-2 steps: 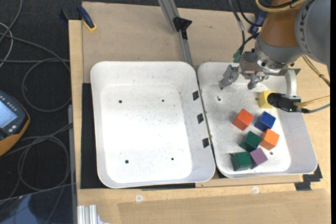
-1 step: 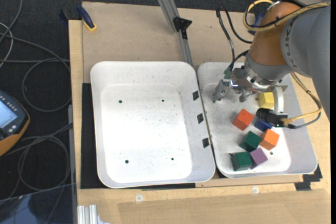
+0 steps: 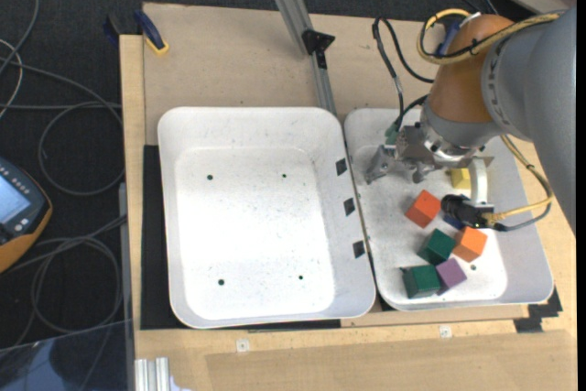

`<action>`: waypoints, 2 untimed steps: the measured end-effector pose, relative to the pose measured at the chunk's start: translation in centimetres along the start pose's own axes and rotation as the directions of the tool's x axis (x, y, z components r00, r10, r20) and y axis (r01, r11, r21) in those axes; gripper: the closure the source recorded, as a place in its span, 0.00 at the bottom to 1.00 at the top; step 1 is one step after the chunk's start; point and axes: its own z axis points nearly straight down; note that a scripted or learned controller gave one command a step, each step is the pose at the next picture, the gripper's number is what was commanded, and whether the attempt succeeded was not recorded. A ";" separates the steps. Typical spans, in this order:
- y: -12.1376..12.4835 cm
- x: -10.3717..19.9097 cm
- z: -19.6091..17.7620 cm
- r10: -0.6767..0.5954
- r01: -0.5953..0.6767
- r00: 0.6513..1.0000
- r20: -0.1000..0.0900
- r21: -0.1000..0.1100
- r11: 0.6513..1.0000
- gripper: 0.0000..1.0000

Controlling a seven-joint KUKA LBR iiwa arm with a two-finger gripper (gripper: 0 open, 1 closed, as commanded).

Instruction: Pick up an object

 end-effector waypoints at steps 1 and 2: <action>0.2 0.0 -1.3 0.000 0.000 1.000 -0.001 -0.006 1.000 1.00; 0.8 -0.1 -5.8 -0.001 0.001 1.000 0.002 -0.011 1.000 1.00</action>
